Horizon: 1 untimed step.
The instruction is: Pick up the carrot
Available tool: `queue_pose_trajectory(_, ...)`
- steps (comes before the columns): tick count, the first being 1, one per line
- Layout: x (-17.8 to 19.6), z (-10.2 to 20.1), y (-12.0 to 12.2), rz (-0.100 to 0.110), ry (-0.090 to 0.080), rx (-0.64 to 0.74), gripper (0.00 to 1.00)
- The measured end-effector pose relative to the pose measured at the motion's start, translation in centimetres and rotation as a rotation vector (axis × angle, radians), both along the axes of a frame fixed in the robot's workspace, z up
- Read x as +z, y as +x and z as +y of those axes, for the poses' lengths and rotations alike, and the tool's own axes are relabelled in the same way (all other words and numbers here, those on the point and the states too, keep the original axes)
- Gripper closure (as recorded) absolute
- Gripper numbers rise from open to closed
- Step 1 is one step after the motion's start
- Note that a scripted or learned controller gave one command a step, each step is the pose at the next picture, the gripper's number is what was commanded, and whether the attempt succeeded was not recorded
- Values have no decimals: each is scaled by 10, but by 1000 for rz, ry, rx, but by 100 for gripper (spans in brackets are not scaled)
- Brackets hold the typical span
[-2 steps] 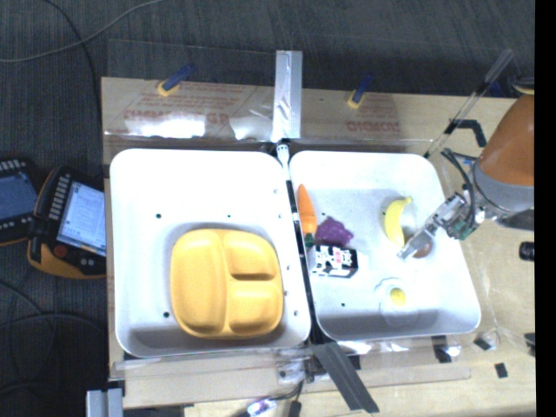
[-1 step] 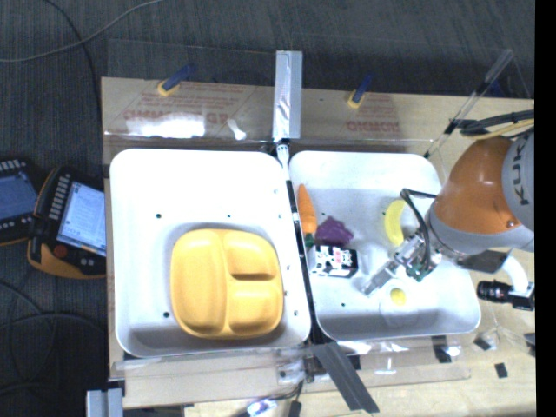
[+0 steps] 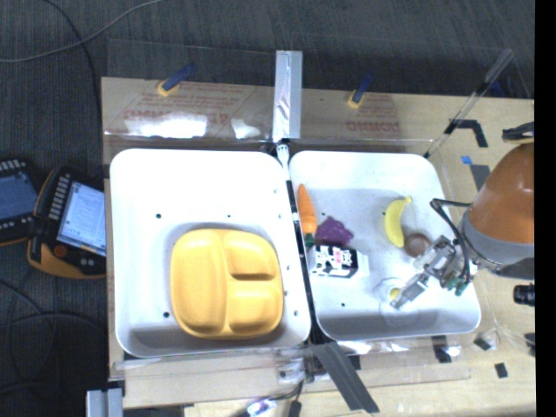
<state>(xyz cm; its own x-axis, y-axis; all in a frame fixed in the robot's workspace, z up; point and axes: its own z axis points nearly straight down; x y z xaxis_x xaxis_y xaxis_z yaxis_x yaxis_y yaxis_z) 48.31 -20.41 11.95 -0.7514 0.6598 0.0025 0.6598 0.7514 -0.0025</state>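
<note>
The gripper point(image 3: 401, 295) sits low over the near right part of the right bin point(image 3: 369, 168), tilted; whether it is open or closed cannot be told, and nothing is seen in its grasp. The carrot point(image 3: 306, 209), orange, slim and tapered with a green end, lies lengthwise against that bin's left wall. It is well apart from the gripper, across the bin, with a purple item point(image 3: 334, 231) and a black-and-white item point(image 3: 334, 261) between.

The yellow tray point(image 3: 228, 281) looks smooth glossy plastic, the white bins point(image 3: 139, 233) matt plastic, the bench point(image 3: 495, 120) bare wood.
</note>
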Motion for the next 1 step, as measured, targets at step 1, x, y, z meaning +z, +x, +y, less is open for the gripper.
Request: queue_pose_trajectory(1,-11,-17,42,1,1,-389,0)
